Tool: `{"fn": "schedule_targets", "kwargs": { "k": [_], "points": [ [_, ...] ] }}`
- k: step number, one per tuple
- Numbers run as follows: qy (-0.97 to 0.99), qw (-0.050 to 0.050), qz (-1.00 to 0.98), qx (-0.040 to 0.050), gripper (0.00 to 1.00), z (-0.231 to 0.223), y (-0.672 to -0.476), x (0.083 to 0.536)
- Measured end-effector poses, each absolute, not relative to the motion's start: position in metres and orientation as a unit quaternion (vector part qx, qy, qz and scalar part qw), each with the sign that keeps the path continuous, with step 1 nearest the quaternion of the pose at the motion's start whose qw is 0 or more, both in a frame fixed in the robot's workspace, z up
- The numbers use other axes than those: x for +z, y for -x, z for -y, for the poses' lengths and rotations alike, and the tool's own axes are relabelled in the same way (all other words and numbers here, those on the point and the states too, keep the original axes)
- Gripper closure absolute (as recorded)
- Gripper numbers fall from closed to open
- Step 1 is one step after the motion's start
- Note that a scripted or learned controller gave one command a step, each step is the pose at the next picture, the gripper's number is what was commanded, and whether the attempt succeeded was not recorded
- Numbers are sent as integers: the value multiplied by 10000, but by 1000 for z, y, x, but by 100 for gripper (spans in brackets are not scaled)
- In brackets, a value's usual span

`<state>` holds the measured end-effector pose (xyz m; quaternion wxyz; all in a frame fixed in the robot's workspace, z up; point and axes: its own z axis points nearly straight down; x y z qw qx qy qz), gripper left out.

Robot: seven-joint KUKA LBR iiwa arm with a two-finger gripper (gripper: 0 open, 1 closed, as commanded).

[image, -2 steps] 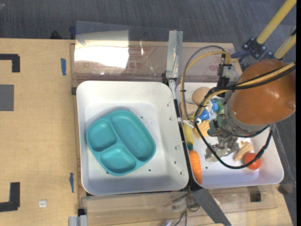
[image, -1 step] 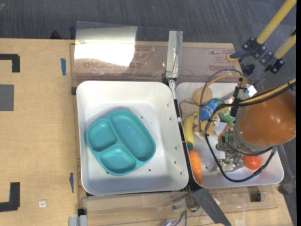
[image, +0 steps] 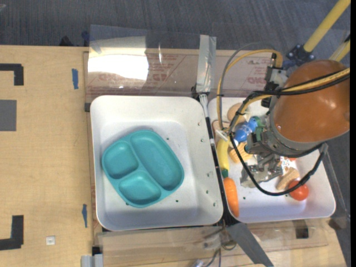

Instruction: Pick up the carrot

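While the claw [image: 261, 168] hangs, grip state unclear, the carrot [image: 230, 196] lies lengthwise to its lower left

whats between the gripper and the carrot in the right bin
In the camera view, a short stretch of bare white bin floor separates the gripper from the carrot. The yellow banana lies just above the carrot, off that line.

Dark grey carpet floor [image: 167, 4] across top of frame. Tan wood bench [image: 39, 149] at left w/ black corner marks [image: 14, 74], blue tape bits [image: 74, 78]. Clear taped sheet [image: 144, 65] upper centre, catching glare.
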<state>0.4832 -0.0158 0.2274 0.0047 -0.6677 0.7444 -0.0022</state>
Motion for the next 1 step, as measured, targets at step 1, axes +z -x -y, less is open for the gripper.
{"fn": "schedule_targets", "kwargs": {
  "k": [1],
  "points": [
    [7230, 17, -6909, 27, 100, -26, -552, 181]
  ]
}}
